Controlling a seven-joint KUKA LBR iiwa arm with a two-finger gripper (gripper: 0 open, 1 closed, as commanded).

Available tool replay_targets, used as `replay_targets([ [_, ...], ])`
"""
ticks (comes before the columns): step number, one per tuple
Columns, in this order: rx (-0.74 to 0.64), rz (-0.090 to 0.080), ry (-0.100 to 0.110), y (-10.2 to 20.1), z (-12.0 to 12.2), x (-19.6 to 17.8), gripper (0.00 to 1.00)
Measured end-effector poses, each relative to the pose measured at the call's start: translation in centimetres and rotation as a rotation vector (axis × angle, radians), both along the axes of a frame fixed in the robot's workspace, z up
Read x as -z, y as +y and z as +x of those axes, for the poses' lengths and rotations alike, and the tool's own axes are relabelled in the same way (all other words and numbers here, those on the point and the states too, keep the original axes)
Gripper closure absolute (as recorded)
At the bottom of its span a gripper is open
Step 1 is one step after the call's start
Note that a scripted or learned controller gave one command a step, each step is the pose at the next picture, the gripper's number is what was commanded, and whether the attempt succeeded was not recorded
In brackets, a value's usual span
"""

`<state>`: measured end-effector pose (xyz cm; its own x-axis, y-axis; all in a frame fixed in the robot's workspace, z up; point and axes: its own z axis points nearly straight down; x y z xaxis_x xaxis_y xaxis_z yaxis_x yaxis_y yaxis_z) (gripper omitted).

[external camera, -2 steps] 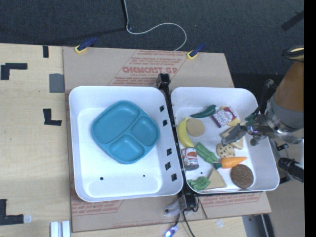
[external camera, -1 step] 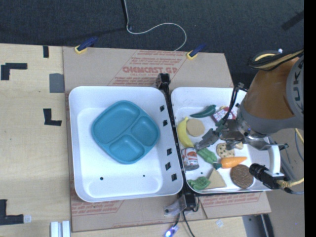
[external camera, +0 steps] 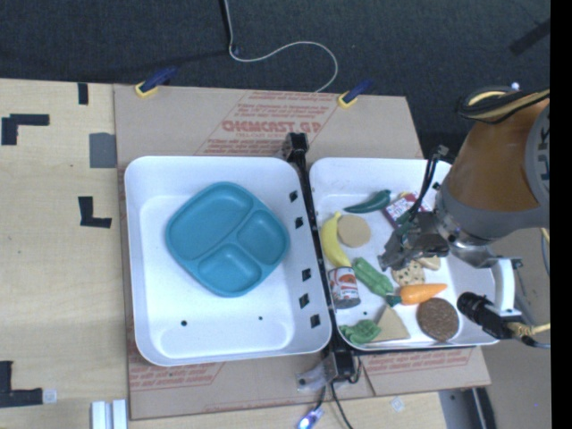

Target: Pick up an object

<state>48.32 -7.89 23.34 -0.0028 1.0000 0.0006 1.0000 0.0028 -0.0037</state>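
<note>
Camera view: a tan bench carries a sheet of cardboard (external camera: 268, 123), and on it sit two shallow white bins side by side. The left bin (external camera: 147, 239) holds a blue divided plate (external camera: 228, 238). The right bin (external camera: 344, 172) holds a scatter of toy food: a banana (external camera: 332, 239), a tan round cookie (external camera: 354, 231), a green pepper (external camera: 368, 203), a green pod (external camera: 374, 275), a small can (external camera: 345, 287), a carrot (external camera: 420, 293) and a brown disc (external camera: 438, 318).

The arm enters from the right. Its gripper (external camera: 404, 248) is low over the middle of the right bin, above a dotted cracker (external camera: 413, 271). The pod lies just left of the gripper, long axis running upper-left to lower-right; the carrot lies just below, long axis near horizontal.

Finger opening: cannot tell, the fingers merge into dark clutter. Nothing is visibly gripped. Judgement: pod, cracker and carrot are the nearest candidates.
</note>
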Motion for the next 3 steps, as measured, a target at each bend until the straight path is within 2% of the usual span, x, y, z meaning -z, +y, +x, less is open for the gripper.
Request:
replay_targets([
  [1, -0.007, 0.001, -0.009, 8.1, 0.4, -7.1, 1.0],
  [2, 0.002, -0.001, -0.004, 7.0, 0.0, -9.9, 1.0],
  [3, -0.005, 0.0, 0.004, 14.4, -0.1, -4.1, 1.0],
])
